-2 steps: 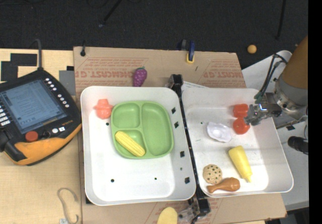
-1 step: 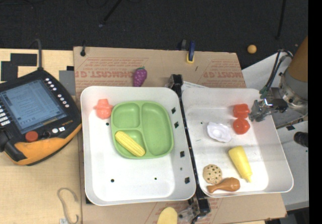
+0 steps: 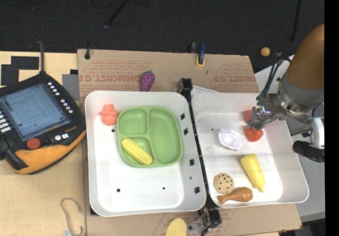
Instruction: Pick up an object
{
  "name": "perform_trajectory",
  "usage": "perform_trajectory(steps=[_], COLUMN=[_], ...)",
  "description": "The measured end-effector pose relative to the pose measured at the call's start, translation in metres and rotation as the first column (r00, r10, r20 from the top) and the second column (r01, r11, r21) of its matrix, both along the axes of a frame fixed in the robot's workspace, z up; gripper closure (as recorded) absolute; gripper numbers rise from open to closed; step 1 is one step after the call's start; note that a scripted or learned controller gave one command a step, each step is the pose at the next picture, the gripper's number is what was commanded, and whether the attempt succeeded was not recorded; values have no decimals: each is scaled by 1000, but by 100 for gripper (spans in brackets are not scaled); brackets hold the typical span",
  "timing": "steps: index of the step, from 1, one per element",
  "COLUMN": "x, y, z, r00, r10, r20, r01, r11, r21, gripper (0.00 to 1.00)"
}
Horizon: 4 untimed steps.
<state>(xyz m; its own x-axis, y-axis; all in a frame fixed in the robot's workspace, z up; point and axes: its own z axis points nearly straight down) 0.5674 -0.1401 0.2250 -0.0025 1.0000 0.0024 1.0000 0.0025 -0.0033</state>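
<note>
My gripper (image 3: 258,119) hangs low over the right bin (image 3: 296,190), near its far right side. A red round toy (image 3: 255,134) lies just below and in front of it, and a second bit of red (image 3: 248,115) shows at the gripper's left edge. Whether the gripper touches either one is unclear. To the left of the red toy lies a white lumpy object (image 3: 230,139). Nearer the front of the bin are a yellow toy (image 3: 253,172), a cookie (image 3: 223,182) and a brown drumstick (image 3: 237,195).
The left bin (image 3: 106,187) bears a green divided plate (image 3: 164,134) with a corn cob (image 3: 136,151) in it, and a pink toy (image 3: 108,115) beside it. A purple toy (image 3: 147,80) lies behind the bins. A teach pendant (image 3: 34,118) sits at the left.
</note>
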Motion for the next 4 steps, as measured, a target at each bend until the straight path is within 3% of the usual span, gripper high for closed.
perform_trajectory(steps=[1,3,4], x=[7,-10,1], y=[52,150,203], z=[-7,-1,7], r00=[1000,1000,1000], r10=[0,1,1], r20=[0,-1,2], r01=[0,-1,-1], r11=[1000,1000,1000], r21=[0,0,-1], gripper=[100,100,100])
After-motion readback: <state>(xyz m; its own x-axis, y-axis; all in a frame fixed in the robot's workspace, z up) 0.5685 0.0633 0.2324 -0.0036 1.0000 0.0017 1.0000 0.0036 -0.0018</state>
